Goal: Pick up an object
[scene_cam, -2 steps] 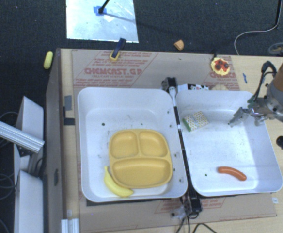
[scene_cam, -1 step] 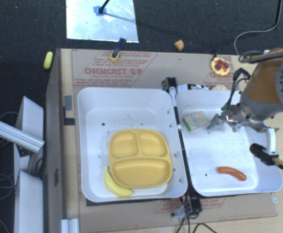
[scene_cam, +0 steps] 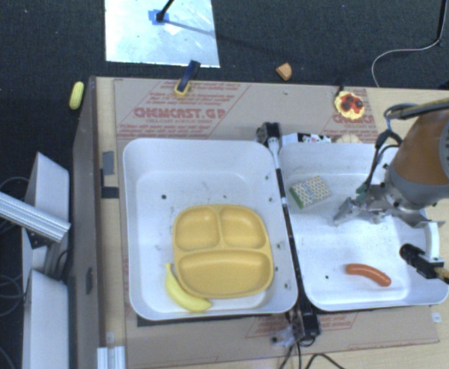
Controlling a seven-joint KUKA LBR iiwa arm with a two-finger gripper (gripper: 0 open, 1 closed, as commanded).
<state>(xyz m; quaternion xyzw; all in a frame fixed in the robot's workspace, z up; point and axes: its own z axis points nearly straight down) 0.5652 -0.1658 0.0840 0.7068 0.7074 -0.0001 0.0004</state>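
Red print reading "CHEMCAST GP" stands on the brown protective sheet (scene_cam: 186, 106) covering the bench, at the far left behind the left bin (scene_cam: 144, 229); smaller lines around it are too small to read

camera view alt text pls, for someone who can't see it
A grey robot arm reaches from the right, its hand low over the right bin, between a green sponge and a sausage. The left bin holds a yellow divided plate and a banana.
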